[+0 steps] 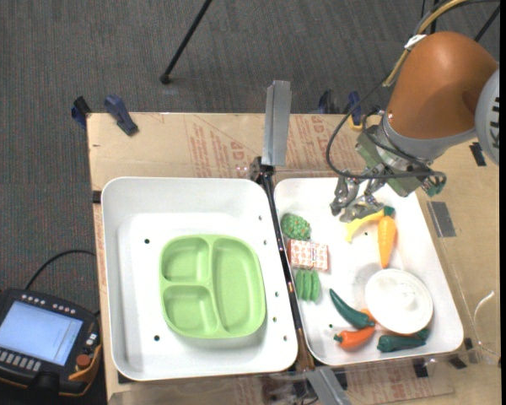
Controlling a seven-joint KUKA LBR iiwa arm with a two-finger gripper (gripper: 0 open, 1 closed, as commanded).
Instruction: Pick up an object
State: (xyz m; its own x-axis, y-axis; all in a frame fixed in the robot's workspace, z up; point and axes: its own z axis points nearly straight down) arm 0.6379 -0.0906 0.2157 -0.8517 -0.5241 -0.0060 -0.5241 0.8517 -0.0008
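My gripper (355, 206) hangs over the back of the right bin (316, 191), its fingers spread and nothing between them. Just below and right of the fingertips lies a yellow banana-shaped toy (364, 224), touching or nearly touching them. An orange carrot (387, 238) lies beside it. Further left in the bin sit a green broccoli piece (295, 226), a red-and-white checked packet (309, 255) and a green pea pod (309, 284). Toward the front lie a white round bowl (398, 300), a dark green pepper (349, 309), an orange pepper (355, 337) and another dark green vegetable (401, 342).
The left bin (126, 226) holds a light green divided plate (212, 287). A grey upright post (277, 129) stands at the back between the bins. A teach pendant (38, 336) lies at the lower left off the bench.
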